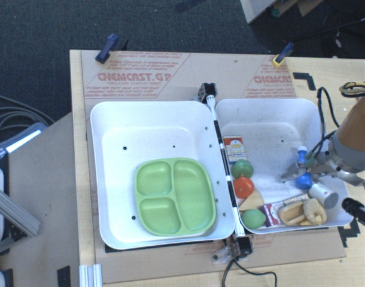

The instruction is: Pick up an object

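Brown board covers the counter (170,76) under two white bins: the left bin (110,136) holds a green divided tray (173,196), the right bin (266,115) small toy foods along its near and left sides. My hand (302,171) hangs low over the right bin near a blue piece (303,181); I cannot tell its grip

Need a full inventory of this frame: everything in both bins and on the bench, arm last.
Divided plate: 1, light green, left bin.
Balls: 2, green, right bin, along the divider.
Ball: 1, orange-red, between the green ones.
Wedge: 1, tan, beside the red ball.
Small box: 1, red and white, by the divider.
Packet: 1, red and white, front edge.
Pretzel-shaped toy: 1, tan, front right corner.
Clamps: 2, blue, yellow, bench rear.
Arm: 1, grey and orange, right; hand with blue parts, over the right bin.
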Motion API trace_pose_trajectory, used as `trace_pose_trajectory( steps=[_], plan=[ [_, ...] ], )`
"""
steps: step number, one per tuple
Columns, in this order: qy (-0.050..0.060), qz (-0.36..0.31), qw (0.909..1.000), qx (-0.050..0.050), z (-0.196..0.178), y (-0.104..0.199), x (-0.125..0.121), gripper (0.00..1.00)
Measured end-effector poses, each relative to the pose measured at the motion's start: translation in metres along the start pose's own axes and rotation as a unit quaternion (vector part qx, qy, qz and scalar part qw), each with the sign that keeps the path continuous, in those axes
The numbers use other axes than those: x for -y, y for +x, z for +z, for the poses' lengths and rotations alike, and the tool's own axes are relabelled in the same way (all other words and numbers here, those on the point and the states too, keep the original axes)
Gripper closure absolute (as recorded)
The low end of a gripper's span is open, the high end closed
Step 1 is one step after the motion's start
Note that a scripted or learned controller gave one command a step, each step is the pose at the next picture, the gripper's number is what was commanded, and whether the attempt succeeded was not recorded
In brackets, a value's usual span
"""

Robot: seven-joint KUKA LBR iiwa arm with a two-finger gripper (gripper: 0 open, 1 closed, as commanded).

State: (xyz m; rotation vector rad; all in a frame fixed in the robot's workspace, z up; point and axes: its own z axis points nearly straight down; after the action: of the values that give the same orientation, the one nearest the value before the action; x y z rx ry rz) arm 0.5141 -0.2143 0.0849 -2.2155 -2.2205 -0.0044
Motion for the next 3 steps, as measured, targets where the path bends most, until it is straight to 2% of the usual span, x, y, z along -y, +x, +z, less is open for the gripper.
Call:
trace_pose_trajectory(
  steps=[1, 2, 3],
  plan=[
    [-0.002, 0.000, 1.0000, 0.003, -0.115, 0.036, -0.085, 0.00],
    [0.000, 0.001, 1.0000, 0.003, -0.050, -0.010, -0.055, 0.00],
    [0.001, 0.000, 1.0000, 0.000, 0.001, 0.003, -0.035, 0.00]
  ],
)
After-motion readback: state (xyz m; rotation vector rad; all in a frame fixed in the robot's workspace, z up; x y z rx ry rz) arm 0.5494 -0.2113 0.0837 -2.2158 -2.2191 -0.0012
